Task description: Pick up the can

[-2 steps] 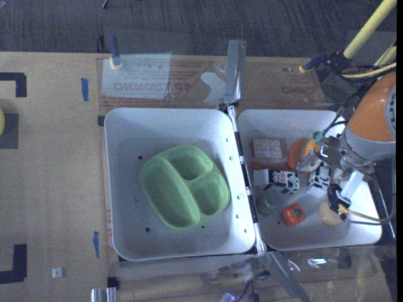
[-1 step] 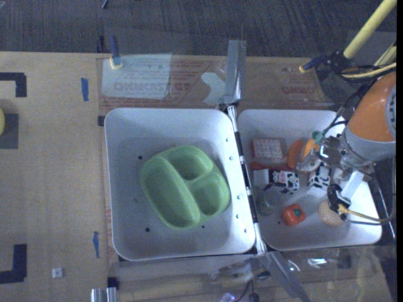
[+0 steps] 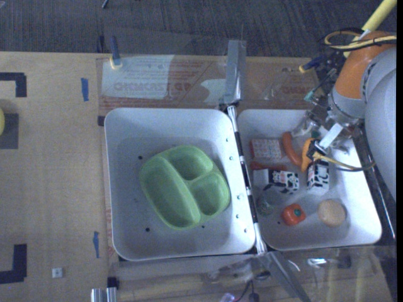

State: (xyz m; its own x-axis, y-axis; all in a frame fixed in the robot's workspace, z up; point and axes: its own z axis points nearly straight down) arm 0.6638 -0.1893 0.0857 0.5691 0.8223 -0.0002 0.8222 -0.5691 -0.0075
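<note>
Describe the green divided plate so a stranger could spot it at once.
Start at the two white bins side by side and take the left bin. The green divided plate lies in its middle, tilted, with three compartments. It is the one big green thing, while the right bin holds small mixed items.

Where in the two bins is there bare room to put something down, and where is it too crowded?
In the left bin, bare floor rings the green divided plate, widest along its far wall and left side. In the right bin, free floor lies along the near wall, in front of the orange-red item and tan round item. Its middle is crowded under the gripper.
</note>
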